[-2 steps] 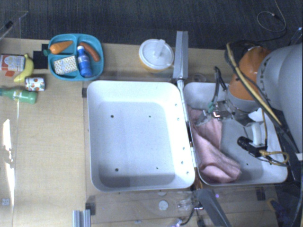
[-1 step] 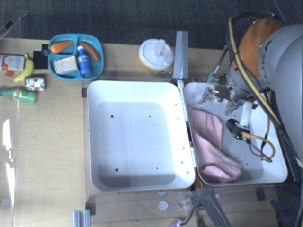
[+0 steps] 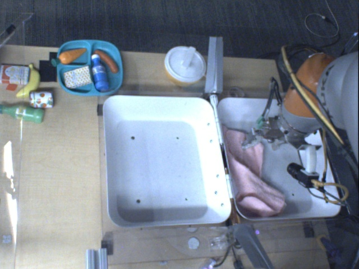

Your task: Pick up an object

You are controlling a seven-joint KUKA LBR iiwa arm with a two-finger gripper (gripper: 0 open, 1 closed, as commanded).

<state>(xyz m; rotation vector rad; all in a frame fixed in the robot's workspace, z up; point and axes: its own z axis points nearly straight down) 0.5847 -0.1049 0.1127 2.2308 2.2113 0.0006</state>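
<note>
We are reaching for the pink cloth (image 3: 252, 175) in the right bin (image 3: 297, 209).
Our end effector (image 3: 259, 134) is touching its top end by the bin's left wall; grip unclear. Next we should pinch and lift.

The wooden bench (image 3: 56, 178) carries two shallow white bins side by side, the left bin (image 3: 162, 161) and the right bin (image 3: 280, 212), touching along their shared edge. Near the bench's far edge stand a blue divided tray (image 3: 115, 74) and a white lidded cup (image 3: 185, 65). By the far left corner lie a banana (image 3: 31, 82), a small can (image 3: 41, 99) and a green bottle (image 3: 23, 113).
</note>
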